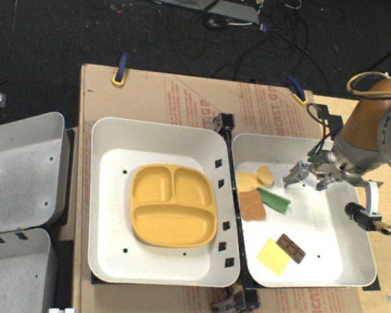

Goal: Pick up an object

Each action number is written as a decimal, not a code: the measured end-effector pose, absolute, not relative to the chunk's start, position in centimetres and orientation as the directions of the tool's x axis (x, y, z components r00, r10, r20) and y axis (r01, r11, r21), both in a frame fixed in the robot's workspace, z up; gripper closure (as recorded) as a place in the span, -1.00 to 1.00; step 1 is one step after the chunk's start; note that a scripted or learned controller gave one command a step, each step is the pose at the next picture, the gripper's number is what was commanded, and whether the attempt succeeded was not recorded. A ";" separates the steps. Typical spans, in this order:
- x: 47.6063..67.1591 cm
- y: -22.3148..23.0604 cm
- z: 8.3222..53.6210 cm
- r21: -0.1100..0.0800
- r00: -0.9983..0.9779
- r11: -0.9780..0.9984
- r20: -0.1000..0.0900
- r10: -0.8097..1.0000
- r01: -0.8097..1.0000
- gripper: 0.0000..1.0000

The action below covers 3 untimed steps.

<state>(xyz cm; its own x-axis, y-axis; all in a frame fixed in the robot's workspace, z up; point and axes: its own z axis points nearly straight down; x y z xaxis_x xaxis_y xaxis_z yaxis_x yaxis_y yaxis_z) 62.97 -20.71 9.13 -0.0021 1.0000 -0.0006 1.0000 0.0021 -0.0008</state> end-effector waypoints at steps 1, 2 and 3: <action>63.1 -20.7 10.4 0.003 -0.003 0.003 -0.002 1.000 1.000 1.00; 62.9 -20.1 14.9 0.006 -0.002 0.002 -0.002 1.000 1.000 1.00; 63.5 -19.4 21.1 0.008 -0.004 0.004 -0.002 1.000 1.000 1.00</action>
